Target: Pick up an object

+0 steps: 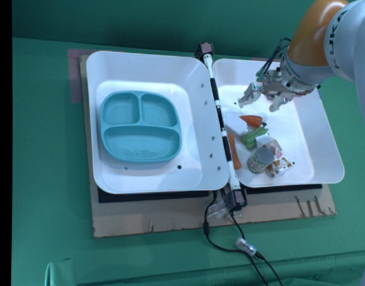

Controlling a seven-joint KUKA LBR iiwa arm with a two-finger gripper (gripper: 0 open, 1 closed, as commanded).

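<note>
One camera sits high above the green-covered counter (pixel 45 130) and looks down at a slant. It is far enough back to see both shallow white plastic bins (pixel 146 70) side by side. The grey and orange arm (pixel 325 28) comes in from the right.

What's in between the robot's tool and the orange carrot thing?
Just bare white bin floor in the camera view; the open tool hangs above the orange piece, holding nothing.
</note>
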